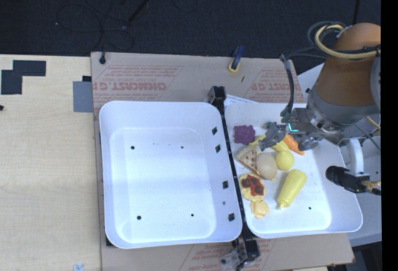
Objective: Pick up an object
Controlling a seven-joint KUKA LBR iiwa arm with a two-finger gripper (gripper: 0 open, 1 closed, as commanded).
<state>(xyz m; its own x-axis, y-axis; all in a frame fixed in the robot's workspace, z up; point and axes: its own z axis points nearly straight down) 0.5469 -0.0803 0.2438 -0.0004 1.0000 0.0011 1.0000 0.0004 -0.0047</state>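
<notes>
Grey two-finger gripper [278, 133] lowered over right shallow white bin [339, 214], beside purple toy grapes [244, 134], above round cream ball [267, 166] and yellow plastic corn [290, 188]; finger state indiscernible; clustered toys favour a top-down approach.

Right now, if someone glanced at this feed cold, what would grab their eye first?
Probably the arm's orange band at the right, bulking over the right bin, with the gripper low over a cluster of toy food. That cluster crowds the right bin's left half: a purple piece, a yellow bottle-like piece and a pale round one stand out. Next, the left bin, a broad white expanse.
</notes>
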